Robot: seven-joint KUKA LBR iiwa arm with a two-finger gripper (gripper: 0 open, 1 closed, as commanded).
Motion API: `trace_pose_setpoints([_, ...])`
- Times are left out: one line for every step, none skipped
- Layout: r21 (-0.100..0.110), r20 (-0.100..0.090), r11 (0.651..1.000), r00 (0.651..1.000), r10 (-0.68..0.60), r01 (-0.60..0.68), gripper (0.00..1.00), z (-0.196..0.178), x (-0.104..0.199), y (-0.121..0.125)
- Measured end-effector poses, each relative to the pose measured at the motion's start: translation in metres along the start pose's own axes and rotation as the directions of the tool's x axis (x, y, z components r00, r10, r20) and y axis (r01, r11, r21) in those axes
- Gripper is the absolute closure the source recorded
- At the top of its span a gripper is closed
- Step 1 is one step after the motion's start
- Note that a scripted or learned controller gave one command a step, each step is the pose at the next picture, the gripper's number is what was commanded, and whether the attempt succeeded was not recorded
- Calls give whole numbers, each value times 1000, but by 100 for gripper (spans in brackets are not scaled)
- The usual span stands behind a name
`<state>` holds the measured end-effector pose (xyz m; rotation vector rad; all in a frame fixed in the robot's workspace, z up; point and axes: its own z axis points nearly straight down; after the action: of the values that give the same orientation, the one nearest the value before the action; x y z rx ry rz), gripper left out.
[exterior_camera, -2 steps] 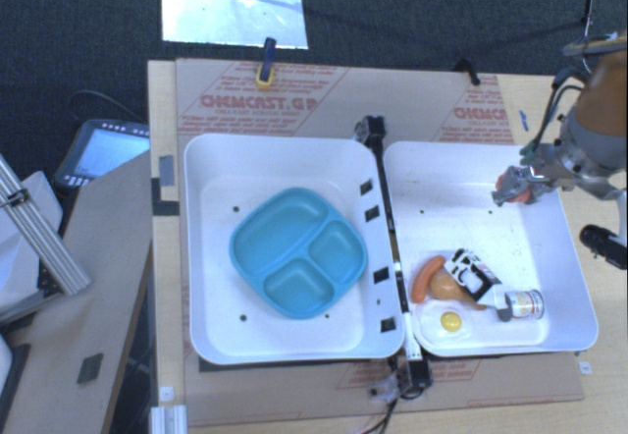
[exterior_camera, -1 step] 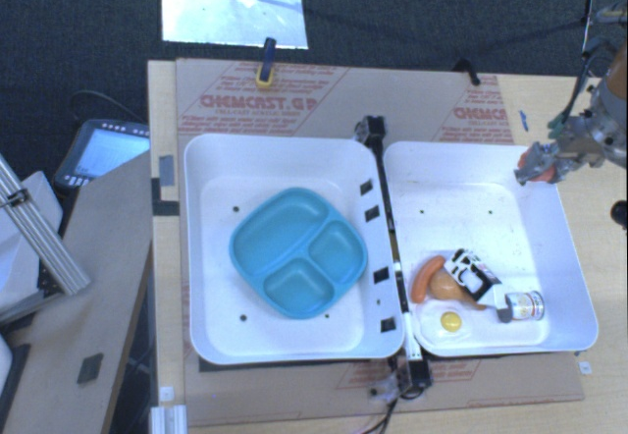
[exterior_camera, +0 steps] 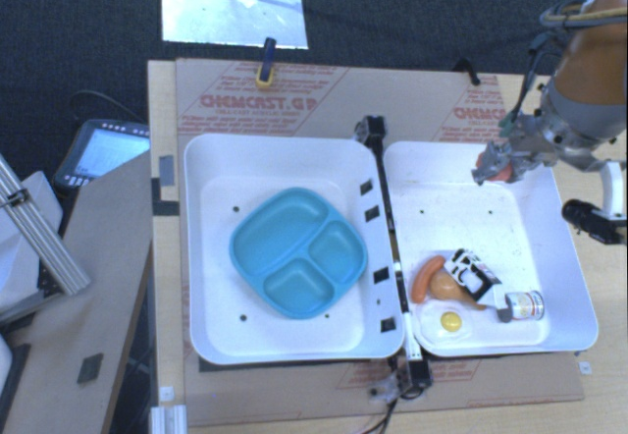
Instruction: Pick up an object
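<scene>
The objects — carrot point(exterior_camera: 428, 278), egg point(exterior_camera: 449, 321), can point(exterior_camera: 526, 305) — lay clustered in the right bin's point(exterior_camera: 491, 216) near corner, well apart from the gripper point(exterior_camera: 494, 167) at the far rim, so a good pick meant descending on the outlying can.

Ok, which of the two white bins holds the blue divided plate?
The left bin, the one farther from the arm. The blue divided plate lies in its middle. The right bin holds small items in its near corner instead, including a toy fried egg.
</scene>
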<state>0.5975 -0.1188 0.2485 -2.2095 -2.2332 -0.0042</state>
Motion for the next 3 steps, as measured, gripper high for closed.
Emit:
trace_pose_setpoints([0,0,1000,1000,0,0,100,-4,49,4])
trace_pose_setpoints([1,0,1000,1000,1,-1,100,13,105,11])
trace_pose_setpoints([2,0,1000,1000,1,-1,100,13,153,4])
